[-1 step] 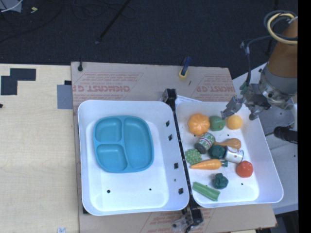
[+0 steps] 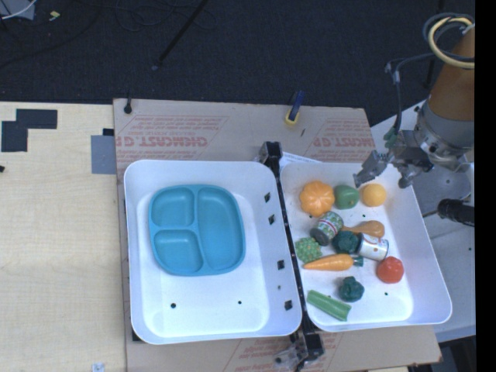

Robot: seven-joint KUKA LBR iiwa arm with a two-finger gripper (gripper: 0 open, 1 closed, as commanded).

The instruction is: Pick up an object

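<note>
A small yellow fruit [image 2: 373,194] lies at the right bin's [image 2: 428,281] far edge, beside a green fruit [image 2: 346,197] and an orange pumpkin [image 2: 317,198]. The gripper [image 2: 385,169] hovers just above it, fingers spread wide, holding nothing. A carrot [image 2: 328,263], cans and greens crowd the bin's middle; the left bin [image 2: 147,301] carries a blue tray [image 2: 196,229].

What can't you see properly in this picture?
- Camera view: the tool is small and dark, so its grip is unclear.
- The small can has a label too tiny to read.
- The arm is cut off by the right edge.
- The carrot partly hides the green toy behind it.
</note>
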